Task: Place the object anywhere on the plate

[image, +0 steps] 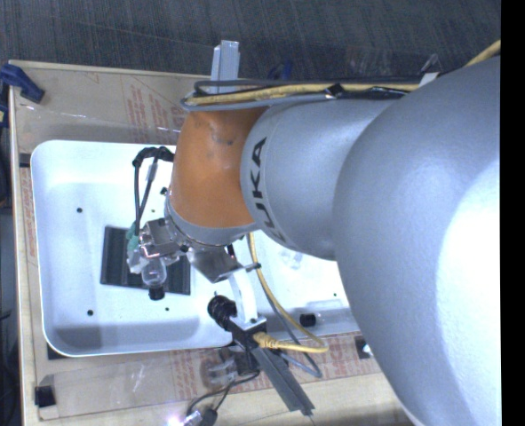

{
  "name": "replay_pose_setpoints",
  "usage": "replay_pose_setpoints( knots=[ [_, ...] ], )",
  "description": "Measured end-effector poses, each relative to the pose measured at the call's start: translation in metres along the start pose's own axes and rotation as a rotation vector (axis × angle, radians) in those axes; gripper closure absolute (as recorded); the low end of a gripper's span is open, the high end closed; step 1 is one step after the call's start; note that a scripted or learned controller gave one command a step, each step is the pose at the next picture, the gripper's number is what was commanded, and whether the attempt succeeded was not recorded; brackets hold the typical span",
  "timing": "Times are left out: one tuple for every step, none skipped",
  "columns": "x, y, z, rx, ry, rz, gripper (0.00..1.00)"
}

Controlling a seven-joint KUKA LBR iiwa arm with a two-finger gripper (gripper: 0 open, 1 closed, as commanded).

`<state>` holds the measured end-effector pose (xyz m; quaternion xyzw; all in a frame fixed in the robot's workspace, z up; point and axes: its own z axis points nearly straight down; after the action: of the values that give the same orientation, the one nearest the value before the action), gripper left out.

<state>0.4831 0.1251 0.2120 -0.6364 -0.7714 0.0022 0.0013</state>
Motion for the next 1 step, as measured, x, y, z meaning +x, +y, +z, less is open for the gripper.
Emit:
replay_pose_setpoints(
  knots=[
    [0.0357,0.0079,0.0825,0.004,-0.001,0.333,1.00]
  ],
)
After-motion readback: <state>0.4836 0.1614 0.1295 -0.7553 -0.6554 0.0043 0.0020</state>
